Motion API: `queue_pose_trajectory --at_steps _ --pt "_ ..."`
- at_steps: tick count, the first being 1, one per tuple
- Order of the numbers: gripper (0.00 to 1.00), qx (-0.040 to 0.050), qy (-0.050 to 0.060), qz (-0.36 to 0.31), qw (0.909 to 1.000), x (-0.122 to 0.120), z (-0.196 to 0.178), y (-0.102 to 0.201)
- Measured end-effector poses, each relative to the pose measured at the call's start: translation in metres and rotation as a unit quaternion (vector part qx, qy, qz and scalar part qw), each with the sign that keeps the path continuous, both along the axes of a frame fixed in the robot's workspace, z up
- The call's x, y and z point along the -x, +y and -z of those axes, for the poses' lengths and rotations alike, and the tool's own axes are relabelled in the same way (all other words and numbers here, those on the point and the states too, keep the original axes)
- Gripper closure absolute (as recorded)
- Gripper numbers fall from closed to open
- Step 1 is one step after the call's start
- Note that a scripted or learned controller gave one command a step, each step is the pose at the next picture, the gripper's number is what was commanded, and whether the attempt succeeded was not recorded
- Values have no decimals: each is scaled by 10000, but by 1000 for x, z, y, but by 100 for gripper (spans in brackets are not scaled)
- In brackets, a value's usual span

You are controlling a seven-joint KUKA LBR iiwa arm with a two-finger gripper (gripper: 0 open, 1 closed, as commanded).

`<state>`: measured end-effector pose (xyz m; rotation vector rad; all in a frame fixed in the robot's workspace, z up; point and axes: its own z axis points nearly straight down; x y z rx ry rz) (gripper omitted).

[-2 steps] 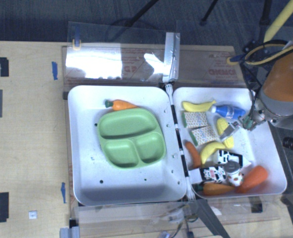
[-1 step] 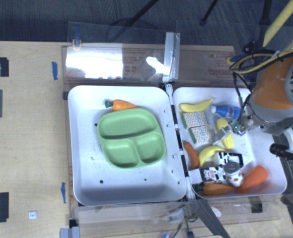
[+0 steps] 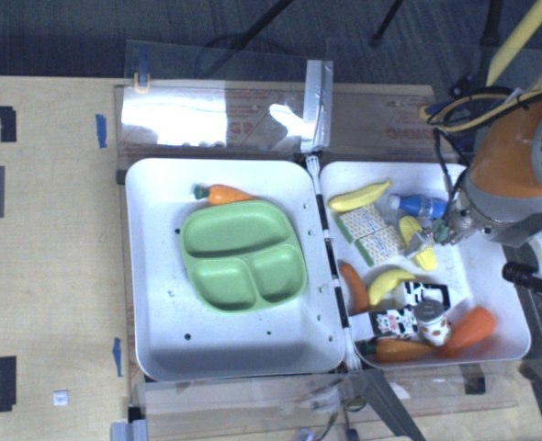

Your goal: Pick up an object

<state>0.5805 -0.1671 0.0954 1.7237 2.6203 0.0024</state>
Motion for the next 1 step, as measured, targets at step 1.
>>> queue_pose_trajectory --at_steps 1 --pt "100 -4 24 -570 9984 -65 -123 40"
